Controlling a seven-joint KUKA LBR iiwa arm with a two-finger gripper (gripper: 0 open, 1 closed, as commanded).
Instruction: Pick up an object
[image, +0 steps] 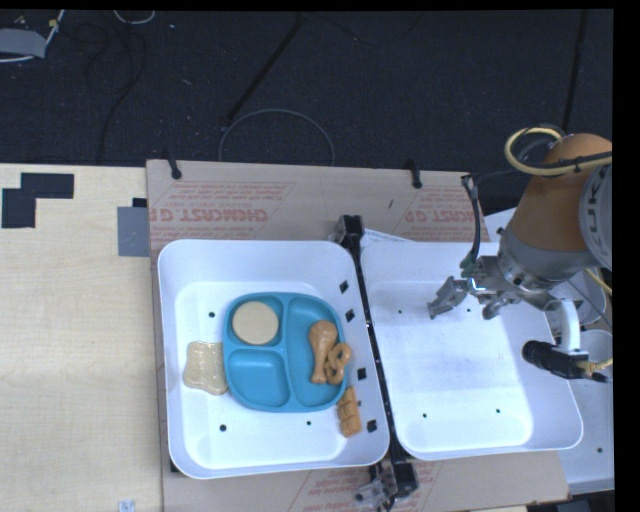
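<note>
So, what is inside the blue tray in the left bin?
The blue tray holds a round tan disc in one compartment and a brown pretzel-like piece in another. The third compartment shows nothing. What lies under the tray is covered.

bench (70, 330), cardboard sheet (250, 205), two white bins (185, 420)

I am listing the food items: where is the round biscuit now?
The biscuit lies in the upper left compartment of the blue tray, in the left bin.
</note>
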